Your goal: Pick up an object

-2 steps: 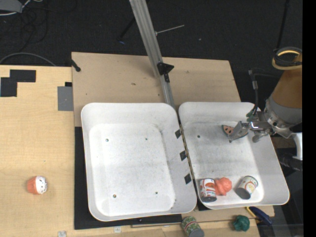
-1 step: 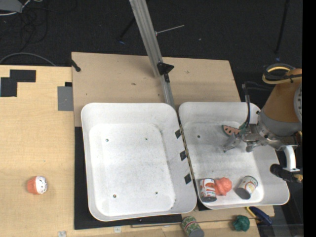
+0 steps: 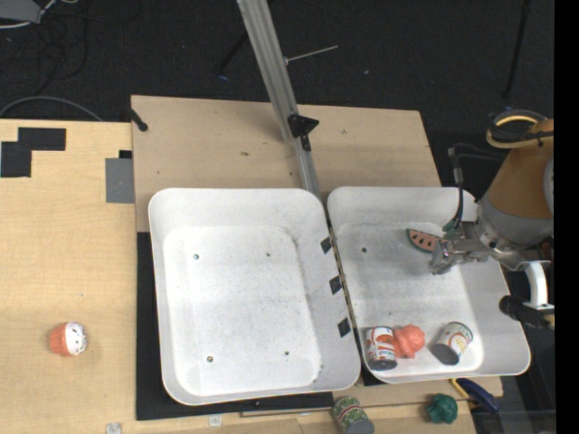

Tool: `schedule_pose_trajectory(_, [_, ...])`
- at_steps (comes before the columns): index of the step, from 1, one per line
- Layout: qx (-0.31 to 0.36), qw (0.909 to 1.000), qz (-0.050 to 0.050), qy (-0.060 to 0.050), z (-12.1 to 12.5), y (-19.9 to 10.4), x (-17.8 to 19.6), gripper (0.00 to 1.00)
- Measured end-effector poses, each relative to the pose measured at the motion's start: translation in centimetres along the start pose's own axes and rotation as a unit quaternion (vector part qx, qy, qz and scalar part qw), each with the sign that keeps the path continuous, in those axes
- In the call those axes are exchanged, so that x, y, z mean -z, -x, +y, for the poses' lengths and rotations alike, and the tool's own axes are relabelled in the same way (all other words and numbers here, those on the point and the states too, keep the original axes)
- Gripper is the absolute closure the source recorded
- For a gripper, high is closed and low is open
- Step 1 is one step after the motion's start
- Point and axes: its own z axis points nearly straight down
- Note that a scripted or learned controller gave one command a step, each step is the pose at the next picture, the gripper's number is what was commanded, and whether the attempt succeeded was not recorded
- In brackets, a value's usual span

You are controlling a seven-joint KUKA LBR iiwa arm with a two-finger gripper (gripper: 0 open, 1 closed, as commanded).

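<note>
Arm: grey with an orange band, reaching in from the right over the right bin (image 3: 507, 346).
Pincer (image 3: 441, 259): low over the upper middle of that bin; whether it is apart or together cannot be told at this size.
Nearest object: a flat brownish-pink piece (image 3: 422, 238), just left of the pincer, possibly touching it; nothing is visibly gripped.
Other candidates: a small can (image 3: 381, 346) touching an orange lump (image 3: 410, 340), and a tipped can (image 3: 451, 342), huddled along the bin's near wall.
Left bin (image 3: 172, 208): beside it, sharing a clipped edge.
Bench (image 3: 54, 242): an orange and white ball (image 3: 68, 339) lies far left, well apart.
Judgement: the pick looks aimed at the flat piece.
</note>
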Motion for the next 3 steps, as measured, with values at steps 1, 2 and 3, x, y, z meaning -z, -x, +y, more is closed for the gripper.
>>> schedule_pose_trajectory(1, [0.002,1.0,-0.001,0.003,0.1,-0.7,4.5,1.0])
schedule_pose_trajectory(2, [0.002,1.0,-0.001,0.003,0.0,-0.7,8.8,1.0])
schedule_pose_trajectory(3, [0.002,1.0,-0.001,0.004,0.1,-0.6,14.1,1.0])
